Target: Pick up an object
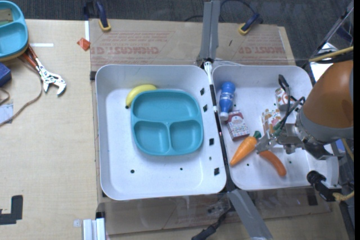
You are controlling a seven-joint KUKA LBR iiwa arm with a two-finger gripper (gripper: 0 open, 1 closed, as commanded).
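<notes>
The gripper [269, 142] was down in the right bin [253, 177], its dark metal fingers right over the carrots; how wide those fingers stood, and whether anything sat between them, I could not tell. Just beside the tip lay a tapered orange carrot [243, 150] with a green stub, tilted toward the bin's left wall; a second, redder carrot [273, 162] lay on the other side of the tip, pointing down-right; both looked smooth and glossy. Above them sat a small red and white carton [237, 125], lying flat, and touching its top end a blue bottle [226, 97] with a white label; a crumpled printed packet [274, 116] rested near the arm's cabling. There was bare white floor along that bin's near rim and its far corner. The left bin [112, 166] held a teal divided tray [167, 122] with rounded corners and three compartments; a yellow banana [137, 93] curved along the tray's far left corner, touching it. Out on the wooden bench [50, 166] lay a metal wrench [49, 79].
</notes>
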